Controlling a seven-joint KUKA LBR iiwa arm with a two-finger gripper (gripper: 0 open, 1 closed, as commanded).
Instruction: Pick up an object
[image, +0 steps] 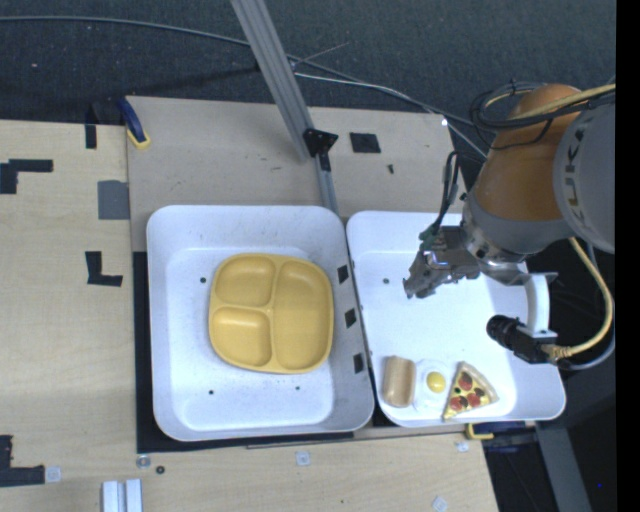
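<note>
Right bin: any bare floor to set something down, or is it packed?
Right bin: bare white floor across the middle, between the gripper above and the food row below. Crowded along the near edge: bread roll, fried egg, pizza slice. Left bin: yellow divided plate fills the middle; bare strips along its walls.

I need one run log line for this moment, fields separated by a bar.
gripper above right bin, nothing held | bread, fried egg, pizza slice along near edge | yellow divided plate in left bin
</note>
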